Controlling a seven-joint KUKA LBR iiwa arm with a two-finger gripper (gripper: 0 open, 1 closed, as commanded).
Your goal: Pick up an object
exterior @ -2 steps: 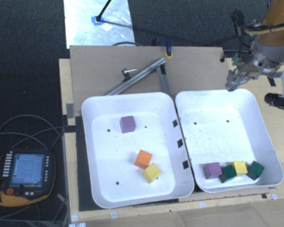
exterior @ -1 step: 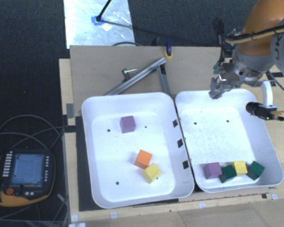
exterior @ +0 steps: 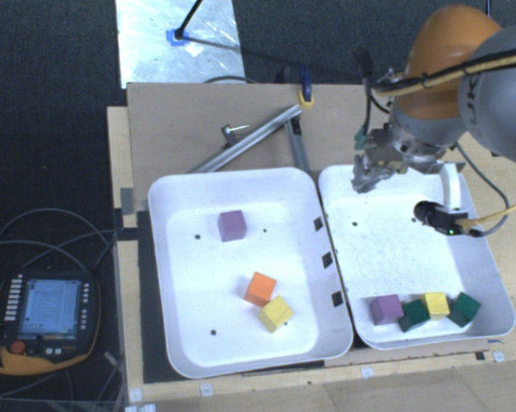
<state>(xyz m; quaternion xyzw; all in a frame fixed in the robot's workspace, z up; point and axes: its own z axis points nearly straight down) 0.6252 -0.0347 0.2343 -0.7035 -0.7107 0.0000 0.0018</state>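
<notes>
Camera view, read from the left, starts with a teach pendant (exterior: 46,314) lying on the dark floor beside the bench, its screen lit and its cables looped around it. Next comes the left bin (exterior: 170,247), which holds three small cubes: one purple cube (exterior: 231,225) near the far side, and nearer the front an orange cube (exterior: 261,287) with a yellow cube (exterior: 276,314) just beside it, the two almost touching at a corner. Behind the bins a metal bar (exterior: 246,138) lies slantwise on the brown board. The right bin (exterior: 362,239) carries four cubes in a row along its front wall: a purple block (exterior: 385,308), then a dark green block (exterior: 412,314), a yellow block (exterior: 436,303) and a second green block (exterior: 464,308), packed close together. That makes seven cubes in all: two purple, two yellow, two green, one orange. The gripper (exterior: 364,177) hangs above the far left corner of the right bin, well apart from the row of blocks; whether its tips are spread or pressed together cannot be told, and nothing is seen between them.
</notes>
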